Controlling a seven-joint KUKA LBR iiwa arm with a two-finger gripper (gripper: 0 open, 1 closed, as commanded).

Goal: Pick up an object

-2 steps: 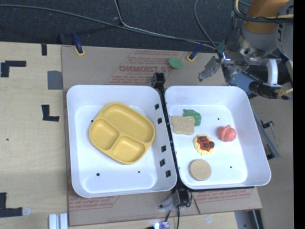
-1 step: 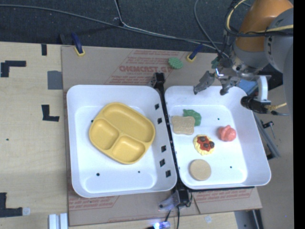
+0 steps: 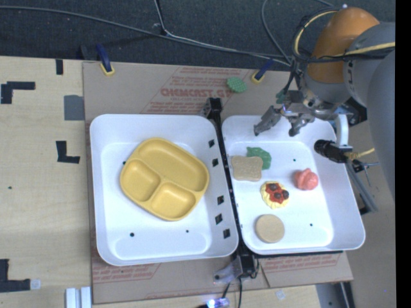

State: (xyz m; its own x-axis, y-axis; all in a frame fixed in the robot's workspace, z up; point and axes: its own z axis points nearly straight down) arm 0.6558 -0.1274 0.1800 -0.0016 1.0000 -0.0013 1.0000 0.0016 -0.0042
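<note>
My gripper (image 3: 279, 128) hangs open over the back edge of the right bin (image 3: 340, 236), nothing between its two dark fingers. In that bin lie a tan bread slice (image 3: 246, 168) with a green leafy piece (image 3: 260, 155) just behind it, a pink lumpy item (image 3: 306, 179) to the right, a small yellow pizza-like piece with red topping (image 3: 275, 194) in the middle, and a round tan cookie (image 3: 270, 228) near the front. The gripper stands behind and slightly right of the green piece, apart from it.
The left bin (image 3: 109, 236) holds a yellow divided plate (image 3: 165, 178). A small green object (image 3: 236, 85) lies on the cardboard behind the bins. A black divider (image 3: 221, 172) runs between the bins. Cables cross the dark floor at the back.
</note>
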